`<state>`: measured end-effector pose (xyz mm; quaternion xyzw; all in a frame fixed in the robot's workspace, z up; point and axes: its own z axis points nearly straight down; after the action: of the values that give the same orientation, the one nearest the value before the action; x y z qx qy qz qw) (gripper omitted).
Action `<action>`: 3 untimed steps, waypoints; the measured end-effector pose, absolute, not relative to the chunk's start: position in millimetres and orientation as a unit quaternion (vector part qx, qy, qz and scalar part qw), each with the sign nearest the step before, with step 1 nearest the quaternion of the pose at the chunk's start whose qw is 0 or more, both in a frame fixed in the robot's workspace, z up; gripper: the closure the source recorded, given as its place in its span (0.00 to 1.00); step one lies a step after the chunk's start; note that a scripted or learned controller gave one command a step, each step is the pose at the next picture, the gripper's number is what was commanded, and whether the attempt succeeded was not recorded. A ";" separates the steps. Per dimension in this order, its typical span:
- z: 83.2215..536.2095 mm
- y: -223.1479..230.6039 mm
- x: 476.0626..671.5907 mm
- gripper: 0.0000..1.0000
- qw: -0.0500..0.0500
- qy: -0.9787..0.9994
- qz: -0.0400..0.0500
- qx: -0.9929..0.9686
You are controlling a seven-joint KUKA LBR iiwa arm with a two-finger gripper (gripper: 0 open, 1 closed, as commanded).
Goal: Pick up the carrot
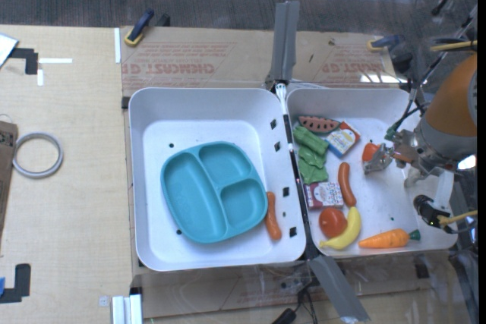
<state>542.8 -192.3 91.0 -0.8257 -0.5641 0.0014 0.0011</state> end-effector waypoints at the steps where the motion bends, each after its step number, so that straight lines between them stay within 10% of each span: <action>1: 91.6 -169.8 610.2 0.00 0.000 -0.520 0.001 -0.854; 3: 92.6 -200.2 575.9 0.00 0.004 -0.466 -0.002 -0.885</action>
<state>575.9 -200.2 92.6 -0.8847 -0.4661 -0.0016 0.0041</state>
